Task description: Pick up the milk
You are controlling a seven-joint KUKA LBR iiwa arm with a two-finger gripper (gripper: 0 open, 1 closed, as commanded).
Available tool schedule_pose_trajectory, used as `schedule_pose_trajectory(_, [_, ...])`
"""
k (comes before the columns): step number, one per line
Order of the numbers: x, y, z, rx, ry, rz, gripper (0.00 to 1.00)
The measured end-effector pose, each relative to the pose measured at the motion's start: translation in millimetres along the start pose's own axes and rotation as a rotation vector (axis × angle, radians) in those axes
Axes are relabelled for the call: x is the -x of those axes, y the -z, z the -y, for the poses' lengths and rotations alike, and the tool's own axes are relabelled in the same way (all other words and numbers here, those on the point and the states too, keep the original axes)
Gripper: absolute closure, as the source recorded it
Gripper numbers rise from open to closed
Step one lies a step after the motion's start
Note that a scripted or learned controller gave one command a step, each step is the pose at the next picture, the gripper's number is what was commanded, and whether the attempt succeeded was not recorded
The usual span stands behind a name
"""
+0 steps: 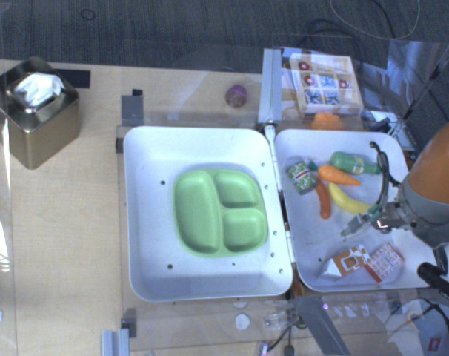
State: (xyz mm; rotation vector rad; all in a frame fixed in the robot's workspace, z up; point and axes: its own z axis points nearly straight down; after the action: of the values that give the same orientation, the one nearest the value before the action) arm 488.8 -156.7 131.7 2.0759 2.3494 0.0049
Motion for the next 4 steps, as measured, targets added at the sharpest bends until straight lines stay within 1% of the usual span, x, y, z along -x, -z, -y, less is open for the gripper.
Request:
schedule_pose_trajectory(1, [-43.9, -41.2, -7.1, 0.007, 0.225, 0.003, 0.00])
schedule_pose_trajectory(2, [-30.6, -41.0, -6.1, 0.007, 0.560, 0.004, 0.00])
schedule_pose_trajectory(3, [-29.9, -27.4, -11.8, 0.022, 0.560, 0.015, 1.00])
schedule_pose_trajectory(4, [-29.8, -27.5, -11.7, 0.022, 0.560, 0.015, 0.00])
